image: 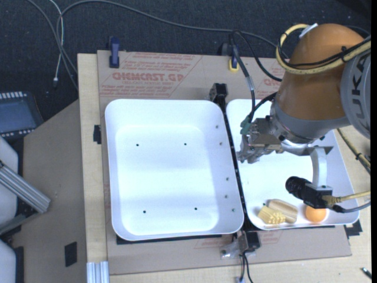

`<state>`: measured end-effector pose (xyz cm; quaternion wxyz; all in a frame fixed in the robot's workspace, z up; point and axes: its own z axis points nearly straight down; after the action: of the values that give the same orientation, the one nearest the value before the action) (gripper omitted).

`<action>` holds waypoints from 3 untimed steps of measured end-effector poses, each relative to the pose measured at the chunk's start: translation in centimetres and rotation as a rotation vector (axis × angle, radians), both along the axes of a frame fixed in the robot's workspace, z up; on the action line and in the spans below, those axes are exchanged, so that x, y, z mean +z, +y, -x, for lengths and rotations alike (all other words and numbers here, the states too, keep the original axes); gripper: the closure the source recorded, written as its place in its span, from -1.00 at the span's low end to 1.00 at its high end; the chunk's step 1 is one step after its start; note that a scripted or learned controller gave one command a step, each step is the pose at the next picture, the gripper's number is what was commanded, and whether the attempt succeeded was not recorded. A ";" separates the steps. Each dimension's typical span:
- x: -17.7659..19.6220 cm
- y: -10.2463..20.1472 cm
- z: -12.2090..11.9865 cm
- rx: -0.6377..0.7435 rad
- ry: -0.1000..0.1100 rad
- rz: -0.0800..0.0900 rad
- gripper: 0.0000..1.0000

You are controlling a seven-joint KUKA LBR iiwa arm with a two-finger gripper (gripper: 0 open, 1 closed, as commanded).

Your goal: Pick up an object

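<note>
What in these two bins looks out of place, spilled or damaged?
Nothing stands out. The corn cob, the beige piece and the orange ball lie together at the near edge of the right bin, inside its rim. Both bins sit level, side by side.

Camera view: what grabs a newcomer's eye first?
The arm's big orange band looms at the upper right, above the right bin. Its tool hangs over that bin's left side, near the divide between the bins. In the right bin's near corner sit a small orange ball, a tan block and a yellow corn-like piece; the left bin is a broad white expanse.
</note>
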<state>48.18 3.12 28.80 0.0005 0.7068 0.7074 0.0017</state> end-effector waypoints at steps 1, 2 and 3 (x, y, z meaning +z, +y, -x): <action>0.0 0.0 0.0 0.000 0.001 0.000 -1.00; 1.0 0.0 0.0 0.000 -0.001 0.000 1.00; 1.0 0.0 0.0 0.000 0.000 0.000 -1.00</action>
<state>48.19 3.13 29.77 0.0004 0.7066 0.7076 0.0015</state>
